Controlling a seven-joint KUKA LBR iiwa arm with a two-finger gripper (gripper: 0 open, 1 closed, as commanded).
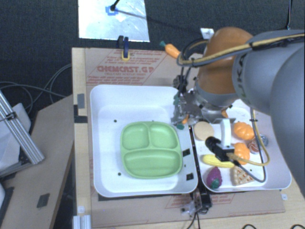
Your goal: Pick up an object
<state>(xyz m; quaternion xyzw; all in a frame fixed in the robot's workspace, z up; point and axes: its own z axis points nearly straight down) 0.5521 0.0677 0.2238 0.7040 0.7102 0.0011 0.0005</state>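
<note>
My gripper (181,114) hangs low over the wall between the two bins, at the left bin's back right corner. The right bin (281,175) holds several toy foods: a tan round biscuit (204,129), two orange pieces (243,130) (241,151), a yellow banana (218,161), a purple eggplant (214,176) and a pizza slice (241,175). A small teal bit (180,126) shows just under the gripper; I cannot tell what it is. The arm's grey and orange body hides the back of the right bin.
A green divided plate (151,149) lies in the middle of the left bin (102,113). Behind the bins, an orange carrot-like toy (170,49) and a blue and yellow clamp (125,46) sit on the cardboard.
</note>
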